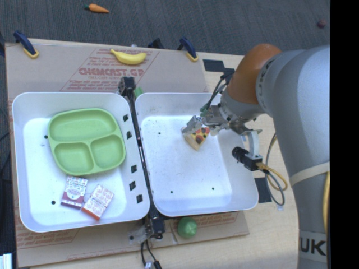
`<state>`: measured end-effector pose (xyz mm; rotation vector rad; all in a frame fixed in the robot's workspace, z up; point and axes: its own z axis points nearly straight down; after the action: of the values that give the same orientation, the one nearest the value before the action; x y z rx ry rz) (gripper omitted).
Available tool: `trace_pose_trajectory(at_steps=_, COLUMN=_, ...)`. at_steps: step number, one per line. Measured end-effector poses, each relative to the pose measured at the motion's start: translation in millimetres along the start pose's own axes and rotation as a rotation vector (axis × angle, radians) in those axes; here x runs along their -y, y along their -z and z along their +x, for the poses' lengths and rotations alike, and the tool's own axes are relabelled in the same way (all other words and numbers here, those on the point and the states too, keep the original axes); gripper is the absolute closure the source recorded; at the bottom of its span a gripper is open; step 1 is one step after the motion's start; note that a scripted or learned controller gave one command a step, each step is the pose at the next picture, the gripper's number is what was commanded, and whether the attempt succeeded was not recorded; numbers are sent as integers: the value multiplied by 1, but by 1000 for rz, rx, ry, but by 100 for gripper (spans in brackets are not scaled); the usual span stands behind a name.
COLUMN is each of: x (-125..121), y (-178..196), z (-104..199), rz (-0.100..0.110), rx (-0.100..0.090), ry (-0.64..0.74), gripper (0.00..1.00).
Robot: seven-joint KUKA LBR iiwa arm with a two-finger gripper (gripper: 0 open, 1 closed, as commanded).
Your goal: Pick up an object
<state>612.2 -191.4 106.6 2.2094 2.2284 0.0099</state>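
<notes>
A small yellow wedge with red spots [197,140], like a toy pizza slice, is in the upper middle of the right bin [185,195]. My gripper [197,129] reaches in from the right and sits right over the wedge's top end. Its grey fingers [190,125] close on either side of that end. The wedge's lower part hangs just below them, close to the bin floor. The arm's orange band [252,74] rises behind the gripper.
The left bin [28,212] holds a green divided plate [87,139] and two small snack packets [74,191] [98,201]. A toy banana [129,55] lies on the cardboard behind the bins. A green ball [187,227] rests at the front edge. A black cable [263,170] loops beside the right bin.
</notes>
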Motion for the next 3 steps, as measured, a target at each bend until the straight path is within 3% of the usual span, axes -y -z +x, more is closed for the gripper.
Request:
trace_pose_trajectory(at_steps=1, x=-1, y=11, z=0, rz=-1, rx=-1, ry=3, gripper=100)
trace_pose_trajectory(at_steps=2, x=-1, y=10, z=0, rz=0, rx=-1, ry=3, gripper=0)
trace_pose_trajectory(at_steps=3, x=-1, y=21, z=1, rz=-1, rx=-2, ry=5, gripper=100)
